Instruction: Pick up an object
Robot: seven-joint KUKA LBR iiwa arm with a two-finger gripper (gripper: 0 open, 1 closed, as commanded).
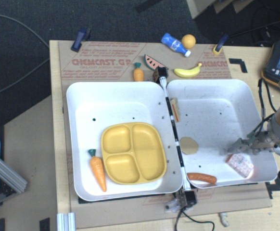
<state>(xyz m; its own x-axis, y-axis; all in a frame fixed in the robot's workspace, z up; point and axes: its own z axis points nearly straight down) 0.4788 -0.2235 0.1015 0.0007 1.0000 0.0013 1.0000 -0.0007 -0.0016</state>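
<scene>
Jaws [245,146] hover just above the pink packet [240,164].

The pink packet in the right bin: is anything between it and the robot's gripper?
Nothing visible. The gripper hovers just above and beside the pink packet in the right bin. The sausage and the tan disc lie off to the side.

A grey metal pincer [241,147] with thin fingers on a rounded grey wrist, dark cables alongside.
</scene>
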